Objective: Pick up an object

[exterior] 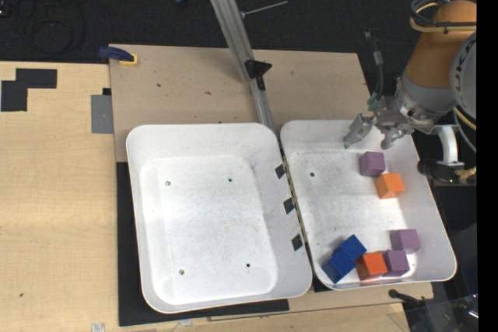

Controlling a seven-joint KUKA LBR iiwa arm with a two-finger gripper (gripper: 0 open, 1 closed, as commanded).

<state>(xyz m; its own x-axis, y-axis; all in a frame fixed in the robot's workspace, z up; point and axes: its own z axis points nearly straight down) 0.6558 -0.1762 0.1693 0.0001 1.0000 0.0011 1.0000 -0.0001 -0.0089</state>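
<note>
1. The gripper (375, 134) hangs over the far end of the right bin (436, 210), its two grey fingers splayed apart with nothing between them.
2. Just nearer the camera than the fingertips sits a purple block (372, 163), matte and cube-shaped; an orange block (391, 184) lies just beside it.
3. At the bin's near end cluster a blue block (344, 257), an orange cube (373, 265) and two purple cubes (405, 240) (398, 262), packed close, some touching.
4. The arm (436, 62) is smooth grey with an orange band, cut off at the right edge.
5. The left bin (148, 167) is shallow white plastic with rounded corners, faintly speckled.
6. A ribbed aluminium rail (232, 31) slants across the wooden bench (54, 206).
</note>
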